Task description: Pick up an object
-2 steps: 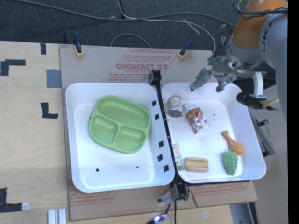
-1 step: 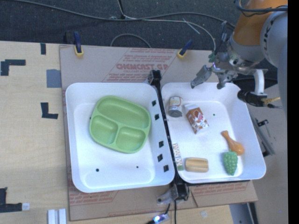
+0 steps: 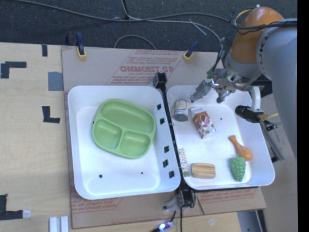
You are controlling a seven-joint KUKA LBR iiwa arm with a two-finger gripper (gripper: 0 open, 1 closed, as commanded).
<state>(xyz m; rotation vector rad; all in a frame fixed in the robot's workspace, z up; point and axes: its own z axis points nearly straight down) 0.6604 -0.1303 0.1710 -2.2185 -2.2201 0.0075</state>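
My gripper [image 3: 211,94] hangs over the far edge of the right bin [image 3: 263,175], open, with nothing between its two grey fingers [image 3: 198,94]. Just below it lie a small tin can [image 3: 180,109] on its side and a red and white snack packet [image 3: 203,123]. Further toward the front of the same bin sit an orange drumstick-shaped toy [image 3: 240,148], a green bunch of grapes [image 3: 237,168] and a tan bread roll [image 3: 203,170].
The left bin [image 3: 82,173] holds a green divided plate [image 3: 124,128]. A black divider with clips [image 3: 166,129] runs between the bins. Cardboard lies under both bins, with clamps [image 3: 80,46] at its far edge. The arm's grey body [image 3: 285,71] stands at the right.
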